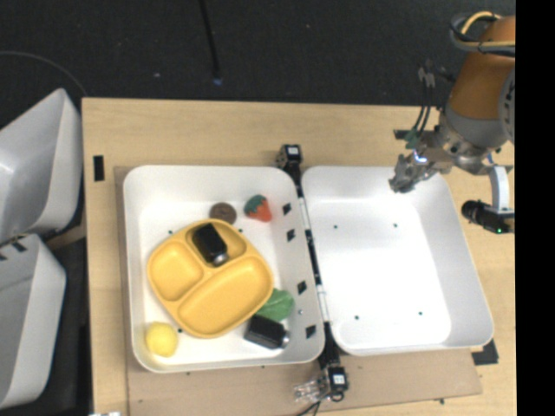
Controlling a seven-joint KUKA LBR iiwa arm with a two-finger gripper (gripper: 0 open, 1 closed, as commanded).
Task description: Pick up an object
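Pincer [404, 180] hovering over far edge of right bin [390, 267], fingers too blurred to tell apart or together, nothing seen between them. Best to travel left to left bin [139, 232], then descend squarely onto black block [264, 332], lying flat, long axis slanting across bin's near corner.

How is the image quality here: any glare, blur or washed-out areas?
Camera view: the right bin is bright white, nearly washed out; the tool is small and soft, its detail unreadable; the yellow tray and black object on it look fairly sharp.
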